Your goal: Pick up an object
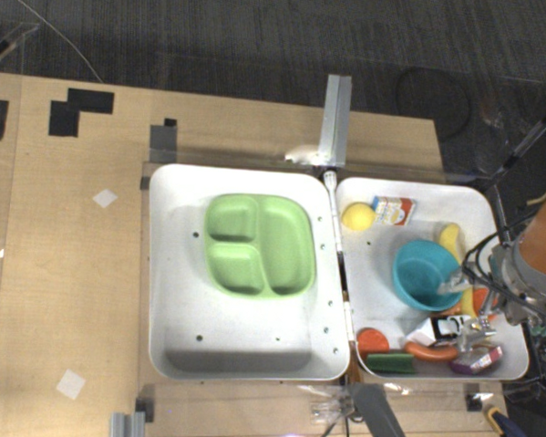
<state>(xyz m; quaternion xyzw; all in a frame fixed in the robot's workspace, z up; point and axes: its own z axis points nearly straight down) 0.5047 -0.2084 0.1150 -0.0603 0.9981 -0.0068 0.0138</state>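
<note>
You were looking at a wooden bench that carried two white bins side by side, and the arm came in from the right over the right-hand one. The left bin, well away from the claw on its far side, held a green divided tray and nothing that suited a pinch.

The right bin was where the work stood. The claw sat low near that bin's front right corner, among the clutter, and its state could not be told: cables and the wrist covered it, and no object showed plainly between its tips. So you should have judged this as the reaching or closing step, not yet a lift.

Just beside the claw, toward the bin's middle, stood a teal cup. Beyond the cup lay a yellow banana, and farther still, near the back wall, a yellow ball and a small red and white carton.

Closest of all were the small things at the front wall: an orange carrot just under the claw, a purple piece touching or nearly touching it, a green cucumber and a red-orange tomato a little farther along.

The carrot or the purple piece looked the likeliest target. The next move called for a firm close on one piece alone, then a straight rise clear of the cup and the bin wall.
</note>
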